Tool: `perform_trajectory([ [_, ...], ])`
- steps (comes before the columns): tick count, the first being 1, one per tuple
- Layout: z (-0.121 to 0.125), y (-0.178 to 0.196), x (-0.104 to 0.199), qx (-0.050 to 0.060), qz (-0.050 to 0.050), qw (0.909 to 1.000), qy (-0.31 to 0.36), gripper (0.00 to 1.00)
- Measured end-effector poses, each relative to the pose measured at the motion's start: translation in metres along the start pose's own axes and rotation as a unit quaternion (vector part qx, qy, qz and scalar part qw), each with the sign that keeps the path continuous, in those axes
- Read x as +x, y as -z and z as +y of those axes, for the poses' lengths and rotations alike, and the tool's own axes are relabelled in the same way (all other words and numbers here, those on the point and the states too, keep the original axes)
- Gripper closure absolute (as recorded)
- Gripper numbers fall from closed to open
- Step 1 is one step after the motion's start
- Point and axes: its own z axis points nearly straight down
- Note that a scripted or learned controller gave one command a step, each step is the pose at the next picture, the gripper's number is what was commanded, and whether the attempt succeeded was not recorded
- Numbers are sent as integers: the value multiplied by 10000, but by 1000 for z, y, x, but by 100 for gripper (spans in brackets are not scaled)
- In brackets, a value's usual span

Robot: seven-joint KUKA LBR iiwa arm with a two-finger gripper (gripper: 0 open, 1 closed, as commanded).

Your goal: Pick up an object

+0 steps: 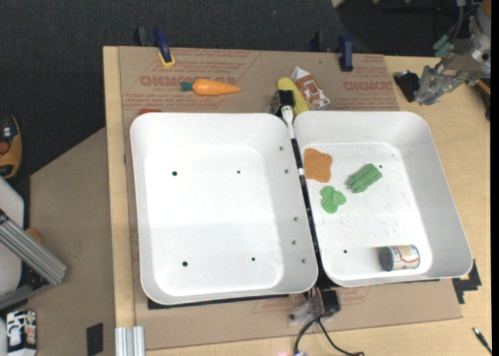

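Right bin (437, 183) with can (399, 258), orange piece (317, 165), two green toys; fingers' (427, 91) state unclear.

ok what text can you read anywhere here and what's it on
"CHEM...": red print on the brown board above the left bin; the rest is too blurred to read.
The same red print, partly hidden, on the board above the right bin: unreadable.
Can label: too small to read.
Packet behind the bins: print unreadable.

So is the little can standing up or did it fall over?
Fallen over. The can lies on its side near the front edge of the right bin, with its long side flat on the floor and its dark end facing left.
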Motion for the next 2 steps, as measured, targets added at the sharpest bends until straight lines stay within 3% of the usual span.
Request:
perform_trajectory([
  [1, -8, 4, 70, 26, 22, 10000, 26, 100],
  [2, -15, 54, 143, -16, 8, 10000, 26, 100],
])
